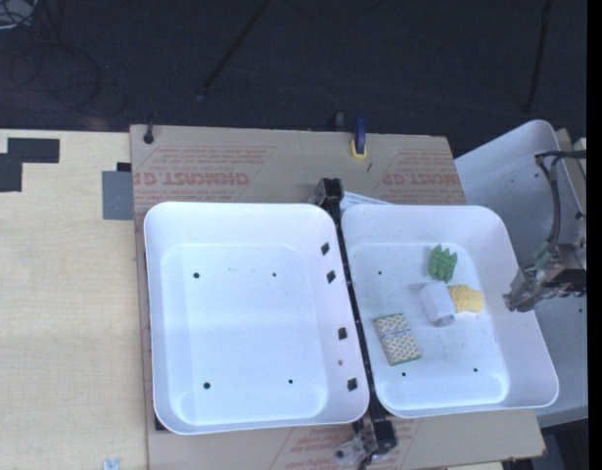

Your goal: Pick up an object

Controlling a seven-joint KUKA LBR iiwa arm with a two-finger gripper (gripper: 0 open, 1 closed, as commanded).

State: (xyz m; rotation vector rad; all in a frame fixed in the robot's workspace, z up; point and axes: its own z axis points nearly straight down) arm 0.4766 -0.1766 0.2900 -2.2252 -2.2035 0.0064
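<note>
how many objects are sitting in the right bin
4, all in the right bin: a green object toward the back, a white cylinder in the middle, a yellow object touching its right side, and a flat patterned packet nearer the front left.

Pale wooden bench point(56, 292) under a cardboard sheet point(242, 164); dark floor point(281, 47) beyond.

light: bright, even on both white bins point(242, 225), mild bluish cast
shadows: soft, faint
background: dark along top
sharpness: a bit soft, low-res
</note>
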